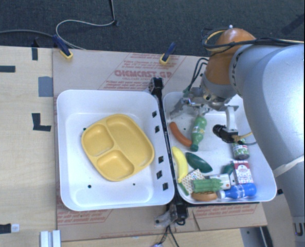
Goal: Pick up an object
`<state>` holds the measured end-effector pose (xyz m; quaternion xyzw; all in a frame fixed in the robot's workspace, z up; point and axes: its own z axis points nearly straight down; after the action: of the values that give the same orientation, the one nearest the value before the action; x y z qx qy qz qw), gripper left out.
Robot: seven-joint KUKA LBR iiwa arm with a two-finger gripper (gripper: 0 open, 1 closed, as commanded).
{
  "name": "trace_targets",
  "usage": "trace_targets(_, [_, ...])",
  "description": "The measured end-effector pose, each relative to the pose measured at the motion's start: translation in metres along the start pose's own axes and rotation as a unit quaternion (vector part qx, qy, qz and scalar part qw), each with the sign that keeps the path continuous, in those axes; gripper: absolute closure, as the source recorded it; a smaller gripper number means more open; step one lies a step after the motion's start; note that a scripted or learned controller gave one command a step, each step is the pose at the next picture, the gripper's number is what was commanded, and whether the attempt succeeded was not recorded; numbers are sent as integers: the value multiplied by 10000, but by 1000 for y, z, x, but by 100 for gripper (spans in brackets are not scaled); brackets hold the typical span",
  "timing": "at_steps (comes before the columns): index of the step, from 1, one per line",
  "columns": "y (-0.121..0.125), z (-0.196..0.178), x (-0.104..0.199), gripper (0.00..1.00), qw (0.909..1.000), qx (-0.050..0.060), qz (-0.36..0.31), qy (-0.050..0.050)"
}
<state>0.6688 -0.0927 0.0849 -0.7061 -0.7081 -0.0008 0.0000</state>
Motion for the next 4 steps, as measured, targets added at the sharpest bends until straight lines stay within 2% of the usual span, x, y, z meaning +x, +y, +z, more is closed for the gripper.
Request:
trace_targets(1, [-100, -1, -20, 0, 10000, 0, 19, -15])
trace_targets(2, [-99, -11, -21, 100, 10000, -23, 17, -25])
trace_targets(3, [-99, -11, -21, 0, 10000, -20, 18, -22])
trace_targets(4, [-149, -2, -15, 0, 10000, -33, 10, -18])
